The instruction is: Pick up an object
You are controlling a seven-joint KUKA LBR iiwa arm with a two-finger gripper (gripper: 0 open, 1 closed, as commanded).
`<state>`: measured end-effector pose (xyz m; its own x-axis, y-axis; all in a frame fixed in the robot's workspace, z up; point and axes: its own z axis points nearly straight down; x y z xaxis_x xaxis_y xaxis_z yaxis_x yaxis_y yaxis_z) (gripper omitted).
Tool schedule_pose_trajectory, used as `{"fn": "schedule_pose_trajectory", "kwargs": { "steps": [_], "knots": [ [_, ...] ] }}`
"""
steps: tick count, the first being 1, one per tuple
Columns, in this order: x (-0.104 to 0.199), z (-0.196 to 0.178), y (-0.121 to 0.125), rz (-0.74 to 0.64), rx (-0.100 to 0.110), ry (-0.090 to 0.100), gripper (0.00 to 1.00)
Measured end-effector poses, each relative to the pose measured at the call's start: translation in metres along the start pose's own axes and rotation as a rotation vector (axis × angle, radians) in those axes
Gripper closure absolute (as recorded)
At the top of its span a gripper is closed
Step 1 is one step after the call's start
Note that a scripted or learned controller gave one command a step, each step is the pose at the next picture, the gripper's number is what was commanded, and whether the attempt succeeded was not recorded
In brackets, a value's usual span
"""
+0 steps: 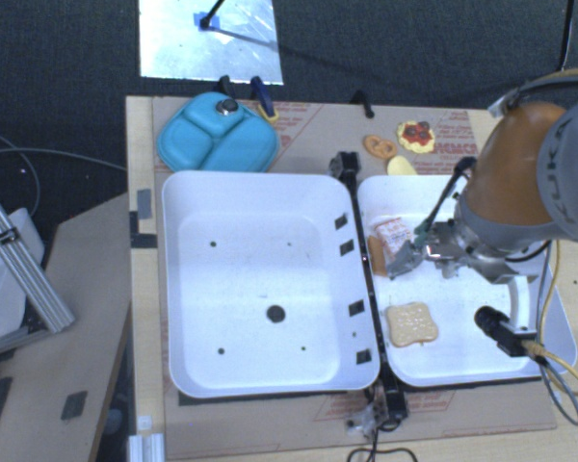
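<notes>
Camera view: the two-finger gripper (403,261) is seen touching the small red-and-white printed packet (391,237) in the right white bin (462,373), beside the central divider; whether it is held cannot be told.

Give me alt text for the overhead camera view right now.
The grey and orange arm reaches from the right into the right bin, its gripper low beside a small packet near the bin's left wall. A slice of toast lies nearer the front. A blue sectioned tray sits behind the left bin.
</notes>
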<state>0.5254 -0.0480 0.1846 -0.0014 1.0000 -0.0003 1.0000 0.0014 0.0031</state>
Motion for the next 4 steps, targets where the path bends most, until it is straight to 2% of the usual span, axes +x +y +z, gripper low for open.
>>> {"fn": "schedule_pose_trajectory", "kwargs": {
  "steps": [1,2,3,4],
  "knots": [
    [0.018,0.000,-0.040,0.001,0.004,0.001,0.00],
    [0.162,0.000,-0.032,-0.006,0.000,0.002,0.00],
    [0.159,-0.010,-0.032,-0.003,-0.001,0.002,1.00],
    [0.132,-0.138,-0.037,-0.003,-0.003,0.000,1.00]
  ]
}}
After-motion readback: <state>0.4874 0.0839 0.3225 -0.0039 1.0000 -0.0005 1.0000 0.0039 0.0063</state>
